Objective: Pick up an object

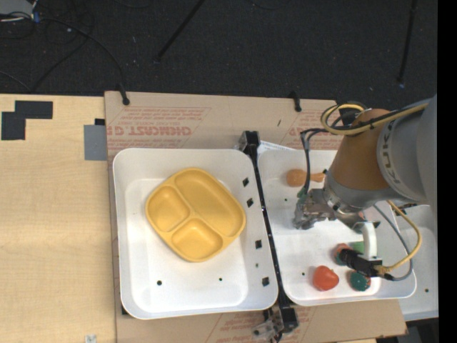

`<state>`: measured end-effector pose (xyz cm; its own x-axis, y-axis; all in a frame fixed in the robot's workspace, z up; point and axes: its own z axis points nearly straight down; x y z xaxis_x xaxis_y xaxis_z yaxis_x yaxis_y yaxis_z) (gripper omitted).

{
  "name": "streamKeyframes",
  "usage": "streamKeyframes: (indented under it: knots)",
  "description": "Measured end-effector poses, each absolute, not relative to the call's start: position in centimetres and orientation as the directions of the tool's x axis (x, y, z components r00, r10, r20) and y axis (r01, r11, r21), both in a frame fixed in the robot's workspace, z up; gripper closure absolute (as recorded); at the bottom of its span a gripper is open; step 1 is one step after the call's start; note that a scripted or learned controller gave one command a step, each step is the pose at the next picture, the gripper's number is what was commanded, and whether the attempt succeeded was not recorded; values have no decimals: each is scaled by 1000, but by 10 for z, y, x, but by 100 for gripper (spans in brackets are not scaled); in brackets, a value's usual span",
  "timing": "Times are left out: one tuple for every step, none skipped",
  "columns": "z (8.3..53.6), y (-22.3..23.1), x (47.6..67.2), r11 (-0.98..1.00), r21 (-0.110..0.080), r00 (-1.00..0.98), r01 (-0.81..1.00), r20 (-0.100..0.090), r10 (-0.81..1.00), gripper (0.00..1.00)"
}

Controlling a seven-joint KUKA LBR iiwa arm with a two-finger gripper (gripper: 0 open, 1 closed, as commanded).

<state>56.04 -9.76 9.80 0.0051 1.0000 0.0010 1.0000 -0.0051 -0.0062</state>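
Hovering low in right bin (293,277), your gripper (308,216); finger state untellable; orange object (295,177) just beyond, toward far wall.

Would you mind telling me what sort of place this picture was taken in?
Most likely a robotics lab bench: a grey arm reaches over two white bins, set on a cardboard sheet, with loose cables trailing across the dark floor behind.

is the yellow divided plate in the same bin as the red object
No, the yellow plate lies in the left bin, while the red object sits in the right bin.
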Motion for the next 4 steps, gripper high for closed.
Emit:
streamKeyframes:
  knots:
    - [160,-102,563,-2,1,2,1000,0,1000,100]
    - [213,-103,564,1,2,-1,1000,0,1000,100]
    - [212,-49,563,5,-4,-5,1000,2,1000,100]
    - [211,12,580,6,-2,-6,1000,2,1000,100]
